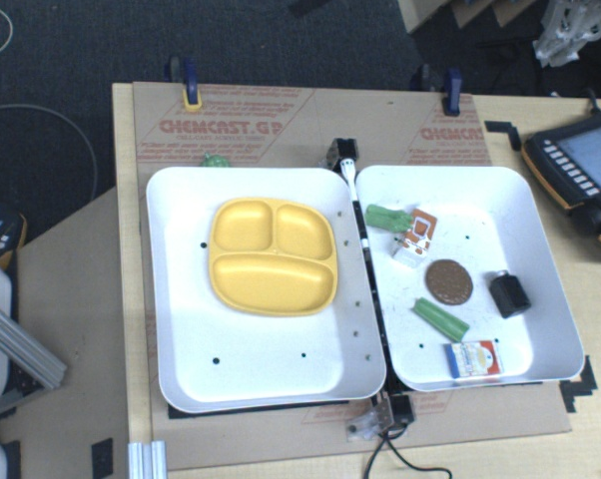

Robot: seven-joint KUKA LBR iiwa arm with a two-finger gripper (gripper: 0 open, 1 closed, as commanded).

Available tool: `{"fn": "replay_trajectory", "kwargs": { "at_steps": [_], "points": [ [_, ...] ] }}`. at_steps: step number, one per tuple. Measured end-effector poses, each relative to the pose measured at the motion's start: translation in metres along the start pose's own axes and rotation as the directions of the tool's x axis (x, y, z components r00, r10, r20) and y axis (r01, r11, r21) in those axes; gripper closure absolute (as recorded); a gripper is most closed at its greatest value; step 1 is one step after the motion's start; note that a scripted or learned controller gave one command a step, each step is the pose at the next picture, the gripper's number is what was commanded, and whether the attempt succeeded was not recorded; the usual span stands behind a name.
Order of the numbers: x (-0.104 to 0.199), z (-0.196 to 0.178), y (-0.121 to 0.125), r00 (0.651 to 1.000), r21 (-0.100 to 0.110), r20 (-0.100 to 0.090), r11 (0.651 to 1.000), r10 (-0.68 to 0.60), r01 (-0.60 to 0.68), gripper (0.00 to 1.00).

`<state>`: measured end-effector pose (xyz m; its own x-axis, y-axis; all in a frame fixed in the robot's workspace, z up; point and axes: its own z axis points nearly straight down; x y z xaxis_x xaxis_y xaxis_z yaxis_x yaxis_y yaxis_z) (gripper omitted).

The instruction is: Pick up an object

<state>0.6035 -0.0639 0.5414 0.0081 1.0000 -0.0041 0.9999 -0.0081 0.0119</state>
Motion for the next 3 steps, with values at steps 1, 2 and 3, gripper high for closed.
{"fn": "replay_trajectory", "kwargs": {
  "at_steps": [1, 2, 3],
  "points": [
    [0.009, 0.063, 0.008, 1.000, 0.019, -0.004, 1.000, -0.008, 0.008, 1.00],
    [-0.099, 0.027, -0.009, 1.000, 0.006, 0.002, 1.000, 0.004, -0.004, 1.00],
    [-0.086, 0.090, -0.017, 1.000, 0.019, -0.006, 1.000, -0.007, 0.007, 1.00]
  ]
}}
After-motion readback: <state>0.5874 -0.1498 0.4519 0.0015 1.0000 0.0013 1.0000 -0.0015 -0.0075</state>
